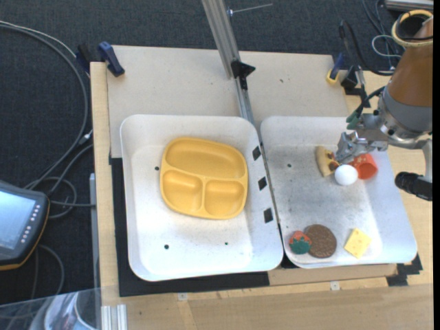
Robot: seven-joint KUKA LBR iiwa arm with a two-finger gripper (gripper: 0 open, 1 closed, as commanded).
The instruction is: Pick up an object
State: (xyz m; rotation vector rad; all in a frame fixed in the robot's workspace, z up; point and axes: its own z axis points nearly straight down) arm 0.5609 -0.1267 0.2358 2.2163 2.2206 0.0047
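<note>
In the right bin (385,205) lie several small objects. A white ball (346,175) rests near the bin's far side, with a tan wedge-shaped piece (323,160) to its left and an orange-red object (366,166) to its right. My gripper (346,151) hangs just above this cluster, over the ball and the orange-red object. At the bin's near edge sit a brown round cookie (320,240), a small red and green piece (300,242) and a yellow cheese wedge (357,243).
The left bin (141,253) holds a yellow divided plate (203,177). A metal pole (221,26) rises at a slant between the bins from the back. Blue clamps (110,57) sit at the bench's far corners. Cables lie on the dark floor around.
</note>
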